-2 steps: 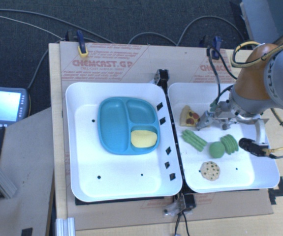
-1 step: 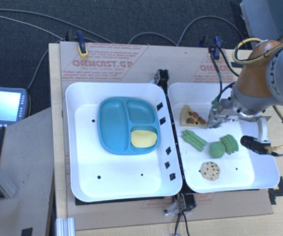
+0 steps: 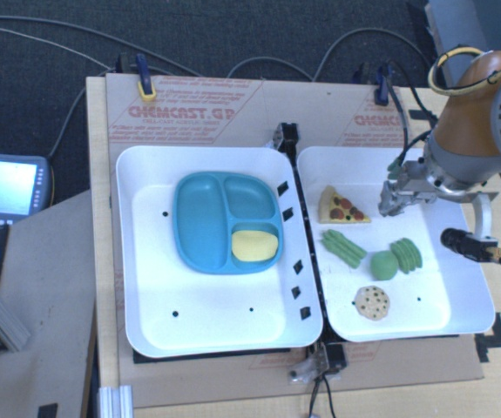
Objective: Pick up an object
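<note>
In the right bin (image 3: 459,307) lie a pizza slice (image 3: 342,208), a green bean pod (image 3: 344,248), a round green ball (image 3: 384,265), a ribbed green piece (image 3: 406,254) and a chocolate-chip cookie (image 3: 372,303). My gripper (image 3: 393,200) hangs over the upper part of this bin, just right of the pizza slice and above the green pieces. Nothing shows between its fingers. In the left bin (image 3: 145,259) a blue divided plate (image 3: 224,220) carries a yellow lump (image 3: 254,245) in its lower right compartment.
A black divider (image 3: 295,225) with clips runs between the two bins. The grey arm with its orange band (image 3: 477,103) comes in from the upper right. A black handle-like part (image 3: 468,244) juts over the right bin's edge. Cables trail behind the bench.
</note>
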You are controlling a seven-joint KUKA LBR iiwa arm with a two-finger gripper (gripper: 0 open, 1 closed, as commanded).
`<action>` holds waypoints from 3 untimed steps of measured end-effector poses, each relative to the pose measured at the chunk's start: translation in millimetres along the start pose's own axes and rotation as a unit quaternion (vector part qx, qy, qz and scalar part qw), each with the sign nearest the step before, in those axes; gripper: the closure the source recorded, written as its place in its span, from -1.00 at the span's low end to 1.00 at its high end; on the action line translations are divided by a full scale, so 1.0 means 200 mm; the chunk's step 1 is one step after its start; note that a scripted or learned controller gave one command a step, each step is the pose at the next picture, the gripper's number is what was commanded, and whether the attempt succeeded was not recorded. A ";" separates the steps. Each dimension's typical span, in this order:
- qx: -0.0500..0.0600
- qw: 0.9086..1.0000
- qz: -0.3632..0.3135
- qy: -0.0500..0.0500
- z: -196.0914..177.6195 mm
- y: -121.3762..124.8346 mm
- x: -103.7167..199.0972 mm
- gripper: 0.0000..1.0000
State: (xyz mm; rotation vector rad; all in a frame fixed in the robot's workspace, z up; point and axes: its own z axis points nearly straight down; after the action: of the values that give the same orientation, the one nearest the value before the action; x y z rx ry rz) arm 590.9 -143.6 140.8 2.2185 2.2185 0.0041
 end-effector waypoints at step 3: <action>0.003 1.000 -0.003 0.002 -0.29 0.06 0.29 1.00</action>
State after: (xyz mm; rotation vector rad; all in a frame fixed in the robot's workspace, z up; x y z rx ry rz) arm 603.4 -84.8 197.8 2.2168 2.2313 0.0017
